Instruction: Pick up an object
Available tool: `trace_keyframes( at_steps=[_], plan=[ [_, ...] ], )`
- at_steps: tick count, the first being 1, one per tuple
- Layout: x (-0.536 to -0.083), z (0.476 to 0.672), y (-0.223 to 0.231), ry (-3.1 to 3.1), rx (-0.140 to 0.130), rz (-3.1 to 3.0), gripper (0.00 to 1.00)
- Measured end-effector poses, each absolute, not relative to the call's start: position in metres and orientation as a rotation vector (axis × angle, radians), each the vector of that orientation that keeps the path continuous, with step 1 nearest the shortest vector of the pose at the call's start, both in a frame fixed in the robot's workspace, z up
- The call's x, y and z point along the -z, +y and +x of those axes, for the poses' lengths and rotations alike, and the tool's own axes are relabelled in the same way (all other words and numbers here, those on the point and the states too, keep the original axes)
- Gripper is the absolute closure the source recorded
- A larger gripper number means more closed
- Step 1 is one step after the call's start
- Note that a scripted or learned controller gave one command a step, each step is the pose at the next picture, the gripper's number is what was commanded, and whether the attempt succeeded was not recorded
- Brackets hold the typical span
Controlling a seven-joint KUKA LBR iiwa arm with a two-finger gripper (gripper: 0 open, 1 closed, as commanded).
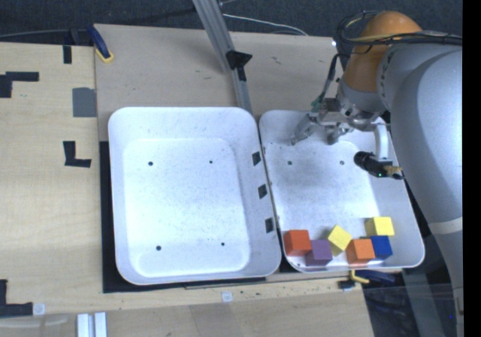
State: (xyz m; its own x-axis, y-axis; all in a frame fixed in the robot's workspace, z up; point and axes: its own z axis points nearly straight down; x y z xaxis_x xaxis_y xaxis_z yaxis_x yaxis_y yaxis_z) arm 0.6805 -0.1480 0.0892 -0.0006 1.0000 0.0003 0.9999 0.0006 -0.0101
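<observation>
Several small blocks lie along the near edge of the right bin (323,177): an orange block (297,241), a purple block (321,252), a yellow block (340,237), a second orange block (361,250), a blue block (382,247) and another yellow block (382,226). My gripper (316,135) hangs over the far end of that bin, well away from the blocks. Its fingers are spread open and hold nothing.
The left bin (180,192) sits beside the right one, with black clips (262,191) along their shared rim. A slanted metal pole (214,23) rises behind the bins. The grey arm (432,125) covers the right side.
</observation>
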Motion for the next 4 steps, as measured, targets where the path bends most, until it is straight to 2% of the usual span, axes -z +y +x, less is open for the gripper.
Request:
trace_keyframes(
  at_steps=[1,2,4],
  plan=[
    [-0.219,0.638,-0.124,-2.228,0.007,-2.223,0.00],
    [-0.223,0.637,-0.124,-2.224,-0.002,-2.218,1.00],
    [-0.242,0.638,-0.123,-2.226,-0.005,-2.216,1.00]
  ],
)
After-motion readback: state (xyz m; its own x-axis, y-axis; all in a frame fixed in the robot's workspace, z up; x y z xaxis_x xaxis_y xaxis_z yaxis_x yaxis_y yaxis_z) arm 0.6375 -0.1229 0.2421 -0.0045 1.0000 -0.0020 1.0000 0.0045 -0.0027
